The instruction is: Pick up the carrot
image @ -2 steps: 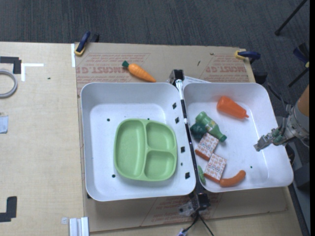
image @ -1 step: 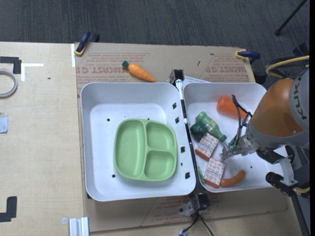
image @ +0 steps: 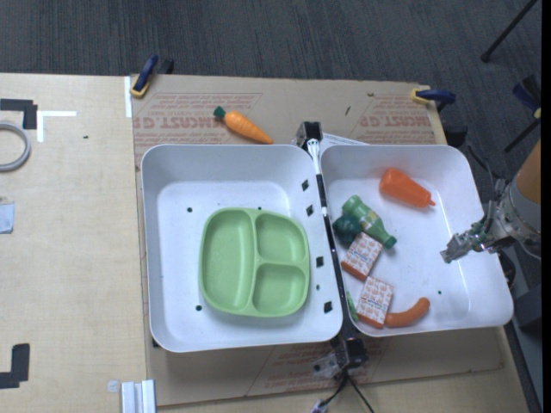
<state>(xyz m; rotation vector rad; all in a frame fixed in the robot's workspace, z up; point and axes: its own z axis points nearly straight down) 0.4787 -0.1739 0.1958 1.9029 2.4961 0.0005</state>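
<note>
My gripper [image: 455, 249] low over right bin [image: 482, 308], finger state unclear. Carrot [image: 244, 126] outside, behind left bin [image: 164, 231]. Risk: grabbing orange bottle [image: 406, 188] instead.

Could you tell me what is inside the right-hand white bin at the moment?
The right bin holds an orange bottle, a green bottle, two small cartons and a sausage, partly covered by a carton. The carrot lies outside.
</note>
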